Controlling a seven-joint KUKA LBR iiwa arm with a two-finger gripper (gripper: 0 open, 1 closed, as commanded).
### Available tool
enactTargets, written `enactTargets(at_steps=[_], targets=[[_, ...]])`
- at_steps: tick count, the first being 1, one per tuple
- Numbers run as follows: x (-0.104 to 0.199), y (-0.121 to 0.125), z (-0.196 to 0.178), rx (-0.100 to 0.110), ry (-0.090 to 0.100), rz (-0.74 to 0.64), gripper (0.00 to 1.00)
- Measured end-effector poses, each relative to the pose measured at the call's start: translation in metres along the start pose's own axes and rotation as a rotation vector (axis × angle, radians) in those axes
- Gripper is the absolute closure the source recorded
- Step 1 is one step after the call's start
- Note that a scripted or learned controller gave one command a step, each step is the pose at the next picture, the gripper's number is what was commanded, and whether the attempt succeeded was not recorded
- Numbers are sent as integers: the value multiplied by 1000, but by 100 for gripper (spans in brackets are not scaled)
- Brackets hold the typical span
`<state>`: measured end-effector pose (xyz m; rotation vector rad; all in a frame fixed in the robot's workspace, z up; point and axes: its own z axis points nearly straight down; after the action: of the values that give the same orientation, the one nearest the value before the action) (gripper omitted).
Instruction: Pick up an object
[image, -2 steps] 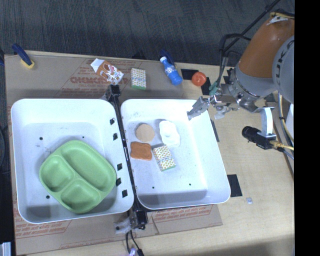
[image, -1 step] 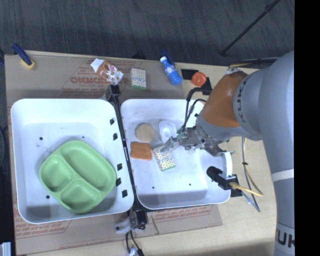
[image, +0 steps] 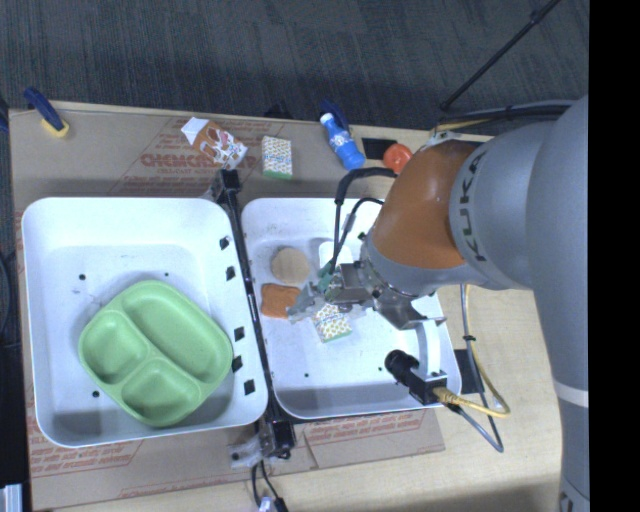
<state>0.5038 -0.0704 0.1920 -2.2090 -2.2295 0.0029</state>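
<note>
A pale wooden surface (image: 500, 450) carries flattened cardboard and two shallow white bins side by side, with dark floor beyond its far edge. The grey arm (image: 520, 190), with its orange band, reaches in from the right over the right bin (image: 330, 400). The left bin (image: 60, 230) holds a green divided tray (image: 155, 350), lying tilted toward the near left corner. In the right bin, a round tan object (image: 291, 264) lies near the far left, and an orange block (image: 280, 298) sits just in front of it. The claw (image: 318, 296) hangs low over the bin floor, just right of the orange block, with a small patterned packet (image: 333, 322) directly beneath or against its tip; whether its fingers are spread or pinching the packet, I cannot tell. Behind the bins lie a blue bottle (image: 342, 141), an orange ball (image: 398, 156), a green-patterned packet (image: 277, 157) and a crumpled wrapper (image: 215, 143).
</note>
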Motion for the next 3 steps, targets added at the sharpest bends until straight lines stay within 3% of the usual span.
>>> enactTargets(at_steps=[1,2,3], targets=[[30,-26,-21,3,0,1,0],[11,-28,1,2,-1,2,0],[-2,-28,-12,-2,0,5,0]])
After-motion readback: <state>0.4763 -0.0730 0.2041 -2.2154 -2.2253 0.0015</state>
